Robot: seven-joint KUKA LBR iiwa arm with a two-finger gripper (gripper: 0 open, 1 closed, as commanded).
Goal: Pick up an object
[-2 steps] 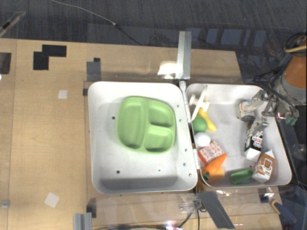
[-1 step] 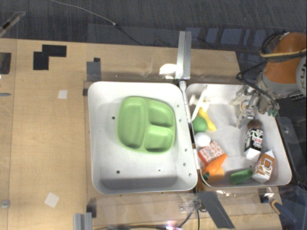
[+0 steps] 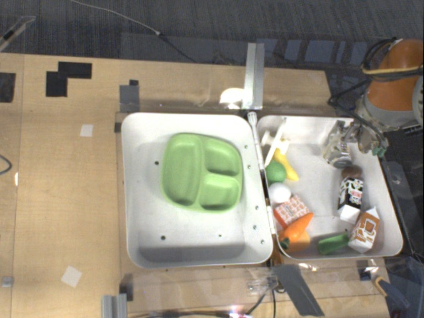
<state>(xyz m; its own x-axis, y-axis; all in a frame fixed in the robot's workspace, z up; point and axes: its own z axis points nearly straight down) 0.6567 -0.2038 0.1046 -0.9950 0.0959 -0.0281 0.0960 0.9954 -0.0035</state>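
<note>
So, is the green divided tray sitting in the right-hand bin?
No, the green divided tray lies alone in the left bin; the small items are in the right bin.

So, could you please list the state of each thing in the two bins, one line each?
green divided tray: lying flat, right way up, in the left bin
black-and-white carton: lying in the right bin
brown-and-white carton: lying tilted against the corner
carrot: lying flat
banana: lying flat
gripper: low over the right bin, nothing seen between its fingers
</note>
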